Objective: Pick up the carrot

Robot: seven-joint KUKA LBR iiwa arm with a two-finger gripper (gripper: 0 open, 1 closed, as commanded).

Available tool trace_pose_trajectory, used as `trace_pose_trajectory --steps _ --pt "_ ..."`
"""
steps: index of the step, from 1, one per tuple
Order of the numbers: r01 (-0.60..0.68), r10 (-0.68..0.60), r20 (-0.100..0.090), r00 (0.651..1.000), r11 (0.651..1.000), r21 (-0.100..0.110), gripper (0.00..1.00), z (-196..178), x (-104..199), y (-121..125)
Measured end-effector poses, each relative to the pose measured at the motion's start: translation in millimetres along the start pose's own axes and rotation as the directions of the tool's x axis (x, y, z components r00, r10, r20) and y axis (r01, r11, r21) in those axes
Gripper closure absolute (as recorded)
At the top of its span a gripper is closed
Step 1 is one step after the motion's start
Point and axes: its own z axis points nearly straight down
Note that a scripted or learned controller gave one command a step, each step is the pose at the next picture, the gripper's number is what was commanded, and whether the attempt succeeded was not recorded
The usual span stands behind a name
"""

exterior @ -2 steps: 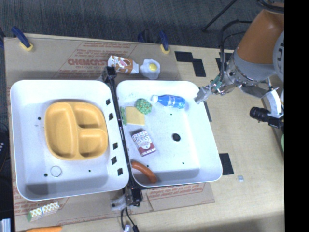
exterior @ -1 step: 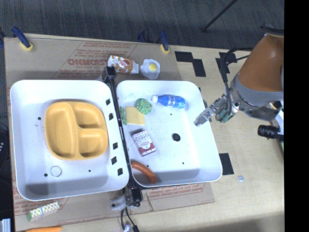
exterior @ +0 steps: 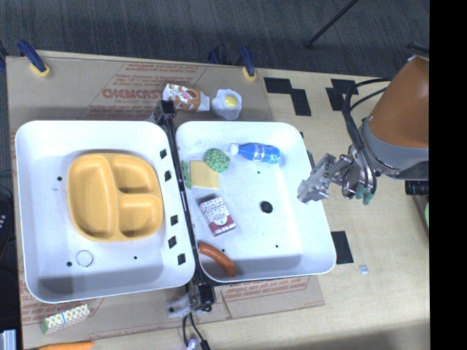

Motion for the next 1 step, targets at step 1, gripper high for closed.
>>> trace_pose_trajectory --steps 1 --pt "0.264 -0.264 0.0 0.965 0.965 0.0 1.0 -1.8 12.6 -6.7"
